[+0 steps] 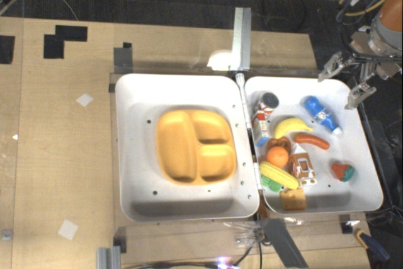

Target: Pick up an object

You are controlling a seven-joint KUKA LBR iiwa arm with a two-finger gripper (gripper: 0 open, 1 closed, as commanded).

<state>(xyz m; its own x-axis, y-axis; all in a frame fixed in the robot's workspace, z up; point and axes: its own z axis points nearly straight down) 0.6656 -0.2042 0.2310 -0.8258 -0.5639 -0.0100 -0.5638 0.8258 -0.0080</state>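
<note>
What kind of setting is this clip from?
Likely a robotics lab bench for grasping trials: two shallow white plastic bins side by side, small toy foods such as a yellow plastic banana, and an end effector hovering.

yellow divided tray (194,146) in left white bin (129,135), wooden bench (56,135)

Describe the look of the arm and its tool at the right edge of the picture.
The grey arm carries an orange band near the frame's top corner, with yellow and black cables looping beside it. Below a dull metal wrist collar sits the tool: two slim, pale metal fingers on dark linkages.
</note>
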